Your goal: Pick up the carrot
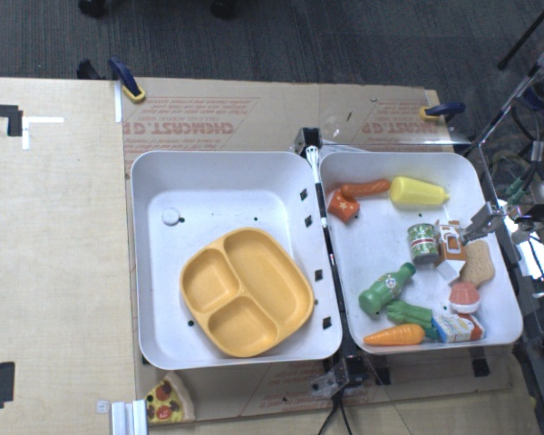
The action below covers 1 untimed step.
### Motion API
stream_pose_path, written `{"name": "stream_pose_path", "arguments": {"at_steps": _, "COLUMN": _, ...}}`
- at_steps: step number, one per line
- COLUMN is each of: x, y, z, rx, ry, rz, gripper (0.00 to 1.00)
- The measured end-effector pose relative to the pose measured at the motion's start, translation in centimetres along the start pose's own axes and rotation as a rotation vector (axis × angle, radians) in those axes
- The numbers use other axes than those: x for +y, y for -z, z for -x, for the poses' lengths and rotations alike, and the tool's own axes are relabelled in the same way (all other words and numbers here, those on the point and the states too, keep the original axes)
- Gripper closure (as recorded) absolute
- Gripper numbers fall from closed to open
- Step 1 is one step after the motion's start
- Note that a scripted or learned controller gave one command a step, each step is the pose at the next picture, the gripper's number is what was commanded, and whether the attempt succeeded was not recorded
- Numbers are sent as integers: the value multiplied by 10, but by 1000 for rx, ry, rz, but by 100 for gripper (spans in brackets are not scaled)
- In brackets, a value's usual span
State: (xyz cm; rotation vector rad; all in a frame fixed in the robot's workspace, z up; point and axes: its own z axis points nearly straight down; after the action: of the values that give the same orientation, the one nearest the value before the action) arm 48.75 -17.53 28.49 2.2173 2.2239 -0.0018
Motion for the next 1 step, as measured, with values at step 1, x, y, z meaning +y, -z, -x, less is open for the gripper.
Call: {"name": "stream_pose_path", "arguments": {"at_steps": 1, "x": -3, "y": 63, "z": -62, "rx": -2, "ry": 187, "rz": 3, "gripper": 0}}
